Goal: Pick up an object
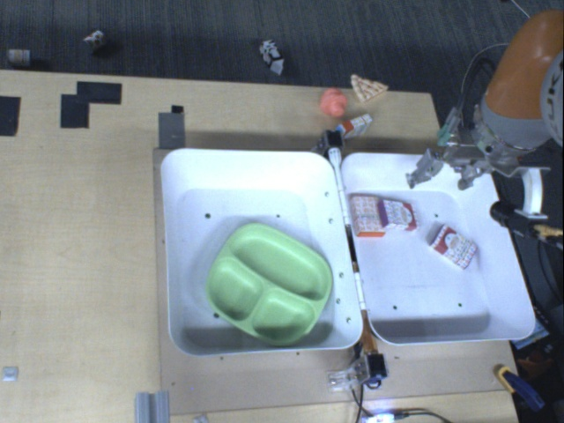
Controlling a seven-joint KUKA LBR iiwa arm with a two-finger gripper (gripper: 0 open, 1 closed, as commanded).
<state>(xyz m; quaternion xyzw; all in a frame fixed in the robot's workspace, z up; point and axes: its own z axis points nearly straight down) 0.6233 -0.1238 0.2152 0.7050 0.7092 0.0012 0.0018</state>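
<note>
The counter (79,263) is pale wood-grain board, matte, with a few black rectangular patches at the upper left of the frame. Two shallow white bins of smooth plastic with rounded corners sit side by side at centre, their inner rims touching.

The left bin (189,192) holds a light green tray (269,282), glossy moulded plastic, roughly oval, divided into three recessed compartments; it lies tilted toward the bin's lower middle.

The right bin (493,307) holds two small flat packets. The larger packet (381,214) is rectangular, red and white with printed markings too small to read, and lies near the bin's upper left beside the shared rim. The smaller packet (453,246), also red and white, lies askew to its right, well apart from it; its print is likewise illegible.

The arm enters at the upper right of the frame, grey metal with an orange band. Its end effector (443,173) hangs over the upper edge of the right bin, above and to the right of the packets, its two thin metal fingers (421,171) spread apart with nothing between them.

Beyond the bins, near the counter's far edge, lie a pink ball (333,102), a tan wedge-shaped piece (368,87) and a small tube (355,127). Small bits lie on the dark ribbed floor (194,16) at the top of the frame.
</note>
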